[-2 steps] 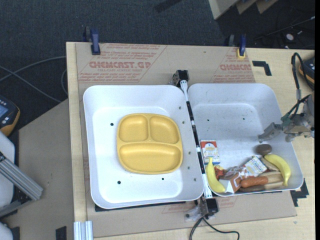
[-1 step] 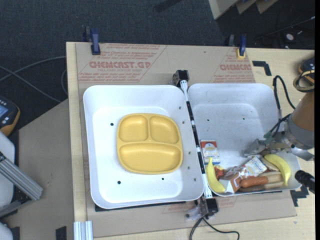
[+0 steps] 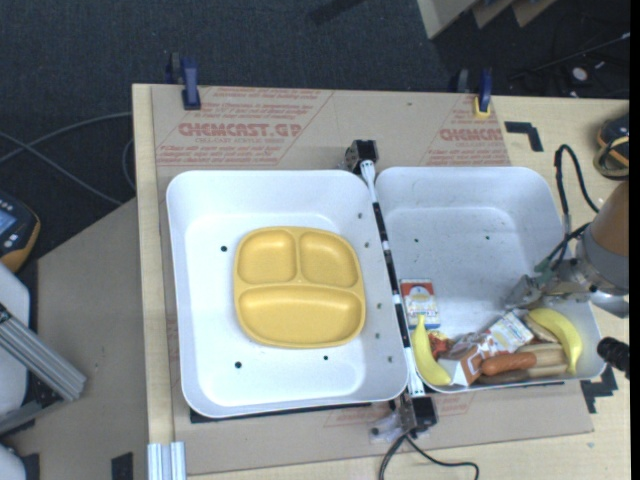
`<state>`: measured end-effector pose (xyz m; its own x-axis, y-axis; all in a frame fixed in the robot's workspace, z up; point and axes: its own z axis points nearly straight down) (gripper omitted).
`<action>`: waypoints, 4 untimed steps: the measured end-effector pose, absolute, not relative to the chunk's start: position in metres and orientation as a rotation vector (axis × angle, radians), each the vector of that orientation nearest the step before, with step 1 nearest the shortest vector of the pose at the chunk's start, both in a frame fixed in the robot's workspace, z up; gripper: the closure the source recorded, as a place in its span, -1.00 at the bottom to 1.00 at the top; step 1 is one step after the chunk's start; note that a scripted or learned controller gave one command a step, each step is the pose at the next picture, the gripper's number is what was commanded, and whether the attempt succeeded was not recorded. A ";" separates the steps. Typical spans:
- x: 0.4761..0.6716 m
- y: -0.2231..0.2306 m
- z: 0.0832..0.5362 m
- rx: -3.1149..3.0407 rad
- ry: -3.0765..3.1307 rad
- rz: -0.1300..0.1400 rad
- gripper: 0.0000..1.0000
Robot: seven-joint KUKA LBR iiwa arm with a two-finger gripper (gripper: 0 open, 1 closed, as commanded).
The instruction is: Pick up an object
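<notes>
The gripper (image 3: 533, 290) is reaching in from the right edge of the frame, hanging low over the right side of the right bin (image 3: 470, 208). Whether it is spread or closed cannot be told, and nothing is showing in its grasp.

Just below and to the right of the gripper, a banana (image 3: 564, 334) is lying curved against the bin's right wall. Beside it, toward the lower middle of the bin, a crinkled wrapper (image 3: 505, 333) is resting on a pile, and a hot dog (image 3: 508, 364) is lying along the bin's lower wall beneath it. Farther left, a second banana (image 3: 429, 356) is lying lengthwise against the left wall, near the lower corner. Just above it, a small white and red packet (image 3: 417, 300) is sitting flat on the bin floor. The upper half of this bin is showing bare white floor.

The left bin (image 3: 200, 268) is occupying the middle of the frame, touching the right bin along their shared edge. A yellow divided plate (image 3: 298, 288) with three compartments is lying at its centre.

Both bins are sitting on a cardboard sheet (image 3: 250, 128) covering the bench.
</notes>
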<state>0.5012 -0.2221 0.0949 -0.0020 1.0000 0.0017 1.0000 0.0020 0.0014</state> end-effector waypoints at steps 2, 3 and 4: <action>0.552 -0.213 0.132 -2.226 -2.225 -0.001 1.00; 0.552 -0.162 0.172 -2.218 -2.231 -0.006 1.00; 0.573 -0.184 0.145 -2.224 -2.224 0.001 1.00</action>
